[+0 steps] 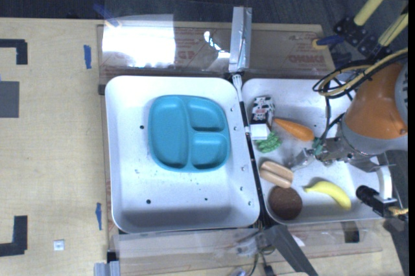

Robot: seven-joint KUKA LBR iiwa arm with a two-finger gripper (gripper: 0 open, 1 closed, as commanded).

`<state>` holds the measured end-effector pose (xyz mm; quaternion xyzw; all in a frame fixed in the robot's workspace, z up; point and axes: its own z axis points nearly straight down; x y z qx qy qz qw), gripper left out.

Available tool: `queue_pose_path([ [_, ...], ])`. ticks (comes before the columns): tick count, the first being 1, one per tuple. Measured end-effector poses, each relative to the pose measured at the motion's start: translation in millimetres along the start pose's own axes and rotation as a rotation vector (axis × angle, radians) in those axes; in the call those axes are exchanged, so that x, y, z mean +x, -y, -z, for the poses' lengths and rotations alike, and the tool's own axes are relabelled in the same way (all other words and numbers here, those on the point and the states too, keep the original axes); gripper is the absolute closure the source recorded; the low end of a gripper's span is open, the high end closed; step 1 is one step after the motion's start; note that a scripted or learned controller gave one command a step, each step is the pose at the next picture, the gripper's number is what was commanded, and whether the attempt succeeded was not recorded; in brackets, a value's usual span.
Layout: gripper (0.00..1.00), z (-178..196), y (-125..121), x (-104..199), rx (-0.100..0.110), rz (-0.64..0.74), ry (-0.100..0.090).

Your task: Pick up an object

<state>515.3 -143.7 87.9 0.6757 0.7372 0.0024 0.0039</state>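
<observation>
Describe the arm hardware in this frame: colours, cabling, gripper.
The arm is grey with a rounded orange band above the wrist. Yellow and black cables loop along its left side. The gripper is a small metallic piece with a spot of green by it; details are too small to read.

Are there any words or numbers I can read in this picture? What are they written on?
Red print on the brown cardboard behind the bins: too blurred and glared over to read.
More red print on the cardboard's right part: letters show, but too small to read.
Small black and white carton in the right bin: markings too small to read.
No other words or numbers can be read.
</observation>
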Motion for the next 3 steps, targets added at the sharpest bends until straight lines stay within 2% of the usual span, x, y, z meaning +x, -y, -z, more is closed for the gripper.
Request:
queue_pose_path([
  [1, 0.00, -2.2, -77.4, -13.5, 0.005, -0.246, -0.001],
  [2, 1.00, 10.3, -79.2, -14.2, -0.002, -0.245, 0.001],
  [3, 1.00, 140.8, -128.0, 79.6, -0.002, -0.040, -0.003],
])
